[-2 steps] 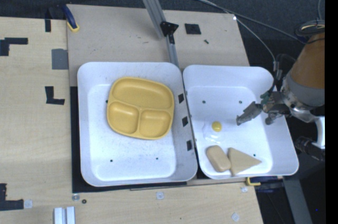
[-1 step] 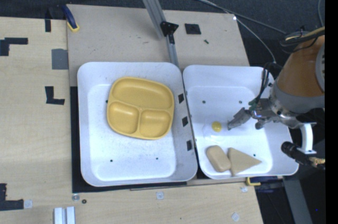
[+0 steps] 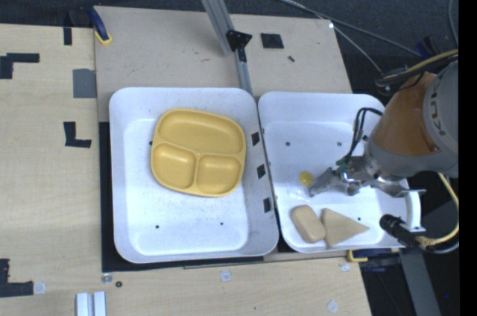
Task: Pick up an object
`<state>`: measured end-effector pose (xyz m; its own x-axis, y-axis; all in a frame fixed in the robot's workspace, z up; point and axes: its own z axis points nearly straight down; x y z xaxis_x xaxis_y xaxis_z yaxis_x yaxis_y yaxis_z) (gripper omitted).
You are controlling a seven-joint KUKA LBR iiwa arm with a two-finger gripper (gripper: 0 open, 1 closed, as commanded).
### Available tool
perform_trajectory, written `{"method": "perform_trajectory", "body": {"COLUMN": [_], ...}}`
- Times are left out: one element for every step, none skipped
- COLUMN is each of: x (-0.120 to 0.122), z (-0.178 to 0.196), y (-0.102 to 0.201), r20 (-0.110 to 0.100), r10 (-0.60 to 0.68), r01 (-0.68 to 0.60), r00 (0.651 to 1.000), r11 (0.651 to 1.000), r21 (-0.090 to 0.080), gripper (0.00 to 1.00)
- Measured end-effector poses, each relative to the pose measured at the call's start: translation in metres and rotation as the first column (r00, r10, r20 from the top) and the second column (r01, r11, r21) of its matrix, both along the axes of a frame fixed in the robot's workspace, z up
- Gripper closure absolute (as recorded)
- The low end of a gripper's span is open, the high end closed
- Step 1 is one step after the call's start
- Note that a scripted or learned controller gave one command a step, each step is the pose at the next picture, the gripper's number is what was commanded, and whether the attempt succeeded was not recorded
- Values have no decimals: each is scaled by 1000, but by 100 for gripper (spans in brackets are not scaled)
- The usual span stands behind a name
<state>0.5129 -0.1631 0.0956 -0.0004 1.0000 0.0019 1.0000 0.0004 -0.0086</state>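
far to the pincer's left, the yellow divided plate [image 3: 199,152] lies flat in the left bin [image 3: 127,180], likely parked as a drop spot. just left of the pincer [image 3: 317,188], a small yellow bead [image 3: 305,177] sits on the floor of the right bin [image 3: 298,113]. below it lie a tan rounded block [image 3: 306,223] and a tan wedge [image 3: 342,226], touching, both easy targets. the pincer's jaws look slightly apart, clamped on nothing, held low as if lining up on a pick. no readable writing or brand.
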Motion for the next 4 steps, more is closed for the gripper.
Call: {"method": "perform_trajectory", "body": {"x": [1,2,-6,-5], "z": [14,60,108,141], "y": [0,9,15,15], "r20": [4,11,10,11], "r10": [2,2,1,1], "r01": [-2,-2,-1,-1], "r00": [1000,1000,1000,1000], "r11": [1000,1000,1000,1000], "r21": [-1,-2,-2,-2], "gripper": [100,100,100,100]}}
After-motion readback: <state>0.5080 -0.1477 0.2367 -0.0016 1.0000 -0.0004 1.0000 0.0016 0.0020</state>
